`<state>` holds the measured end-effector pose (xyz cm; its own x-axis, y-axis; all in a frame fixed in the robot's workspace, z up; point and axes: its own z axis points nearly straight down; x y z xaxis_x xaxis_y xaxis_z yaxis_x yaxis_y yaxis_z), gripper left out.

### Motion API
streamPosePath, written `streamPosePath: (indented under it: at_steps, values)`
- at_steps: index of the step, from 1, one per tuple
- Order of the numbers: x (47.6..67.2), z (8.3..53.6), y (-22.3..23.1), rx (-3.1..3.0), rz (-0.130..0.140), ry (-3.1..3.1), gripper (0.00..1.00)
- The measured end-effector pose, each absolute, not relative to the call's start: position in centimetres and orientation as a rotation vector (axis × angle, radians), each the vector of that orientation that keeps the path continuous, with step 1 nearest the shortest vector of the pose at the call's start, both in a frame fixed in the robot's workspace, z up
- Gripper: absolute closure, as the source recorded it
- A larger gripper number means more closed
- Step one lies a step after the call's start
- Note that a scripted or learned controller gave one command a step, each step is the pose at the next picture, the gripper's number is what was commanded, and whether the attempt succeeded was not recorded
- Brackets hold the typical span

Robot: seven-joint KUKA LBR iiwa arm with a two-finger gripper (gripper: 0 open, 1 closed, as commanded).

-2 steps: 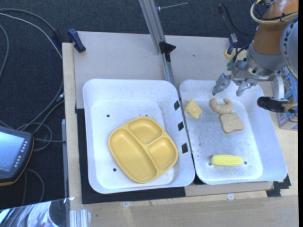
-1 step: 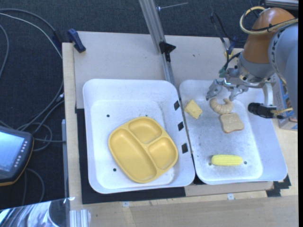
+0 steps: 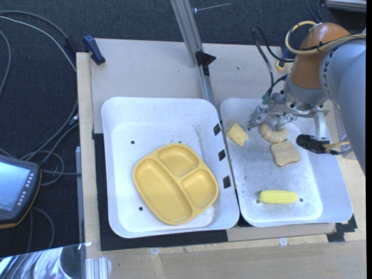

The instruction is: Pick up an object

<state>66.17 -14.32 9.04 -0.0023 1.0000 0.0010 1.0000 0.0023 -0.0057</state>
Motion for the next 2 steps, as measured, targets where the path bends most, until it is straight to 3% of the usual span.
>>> streamPosePath:
  at_steps: [1, 2]
  values:
    - [66.4, 10.5, -14.3, -2.219, -0.002, -2.226, 1.00]
    - [67.0, 15.1, -14.7, -2.224, -0.006, -2.227, 1.00]
